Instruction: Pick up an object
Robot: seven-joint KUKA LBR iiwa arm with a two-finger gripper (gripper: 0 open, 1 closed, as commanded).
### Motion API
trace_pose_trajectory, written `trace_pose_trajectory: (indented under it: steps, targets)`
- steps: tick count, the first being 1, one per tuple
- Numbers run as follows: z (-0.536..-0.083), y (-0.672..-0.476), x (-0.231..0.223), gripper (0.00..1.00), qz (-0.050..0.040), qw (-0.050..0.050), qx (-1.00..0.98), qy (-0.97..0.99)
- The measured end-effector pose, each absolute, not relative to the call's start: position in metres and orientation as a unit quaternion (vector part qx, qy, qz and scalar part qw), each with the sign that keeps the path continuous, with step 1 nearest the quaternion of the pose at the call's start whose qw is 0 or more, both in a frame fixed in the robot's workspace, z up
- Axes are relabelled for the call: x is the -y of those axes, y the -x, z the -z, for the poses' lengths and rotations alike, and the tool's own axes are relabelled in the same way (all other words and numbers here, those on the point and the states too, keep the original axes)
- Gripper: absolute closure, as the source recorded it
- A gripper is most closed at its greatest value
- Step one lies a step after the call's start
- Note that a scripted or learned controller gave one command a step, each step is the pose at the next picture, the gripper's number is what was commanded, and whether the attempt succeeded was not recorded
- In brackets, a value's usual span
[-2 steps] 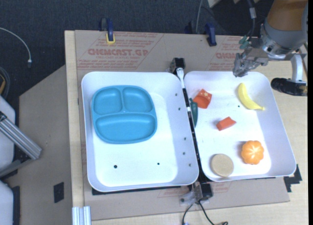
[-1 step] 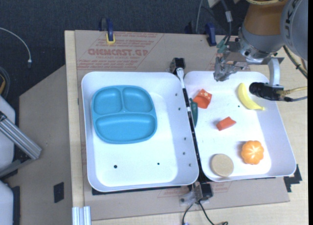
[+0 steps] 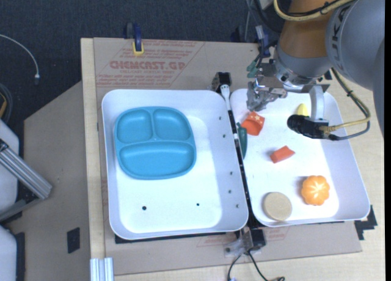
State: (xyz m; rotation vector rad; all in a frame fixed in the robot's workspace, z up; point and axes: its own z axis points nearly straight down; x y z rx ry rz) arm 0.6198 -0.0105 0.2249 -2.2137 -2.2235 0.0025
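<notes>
Approach step; gripper (image 3: 259, 104) low over red-orange block (image 3: 252, 123) in right bin (image 3: 348, 170); finger state unclear, cannot tell; next: descend, clamp, lift.

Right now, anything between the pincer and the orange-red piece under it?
Nothing visible. The pincer hangs just above the orange-red piece at the right bin's left edge; the red block lies apart, lower right.

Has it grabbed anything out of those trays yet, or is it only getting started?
Nothing looks lifted yet. The gripper is down in the right bin, just above the orange-red block, which seems to sit on the bin floor. Gripping and raising it remain. The red piece and tangerine lie untouched.
</notes>
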Motion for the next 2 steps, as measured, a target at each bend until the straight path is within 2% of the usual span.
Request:
trace_pose_trajectory:
  steps: [1,2]
  targets:
    - [-0.215,-0.599,-0.038,1.0,-0.001,0.001,0.708,0.706]
    - [-0.224,-0.573,-0.085,1.0,-0.0007,0.002,0.709,0.706]
